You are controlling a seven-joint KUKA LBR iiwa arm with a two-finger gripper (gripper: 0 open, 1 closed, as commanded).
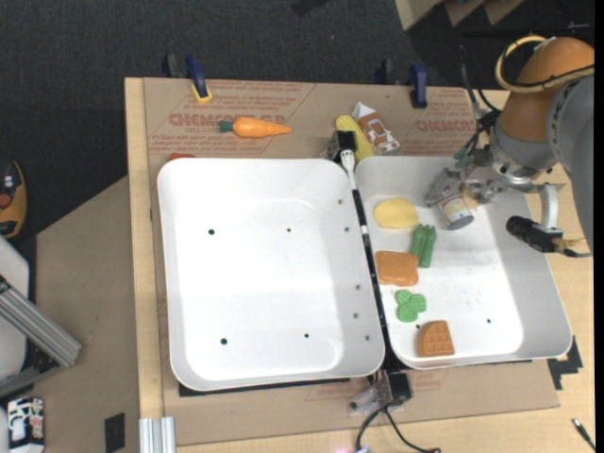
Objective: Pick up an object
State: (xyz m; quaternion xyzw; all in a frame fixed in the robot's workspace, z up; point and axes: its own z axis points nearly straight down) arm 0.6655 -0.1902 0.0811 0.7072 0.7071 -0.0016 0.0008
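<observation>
Two white bins (264, 366). In my right bin (528, 343): five toy foods — one yellow (395, 213), two green (423, 245), two orange-brown (397, 268). One carrot (257, 128) on the board.

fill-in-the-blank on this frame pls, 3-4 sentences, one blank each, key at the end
1. The toy carrot lies on the cardboard, beyond the ____ bin's far rim.
2. The tool hangs over the ____ bin.
3. In that bin, the item nearest the camera-side rim is coloured ____.
4. The yellow piece lies right beside a ____ piece on its right.

Missing words: left; right; orange-brown; green
</observation>
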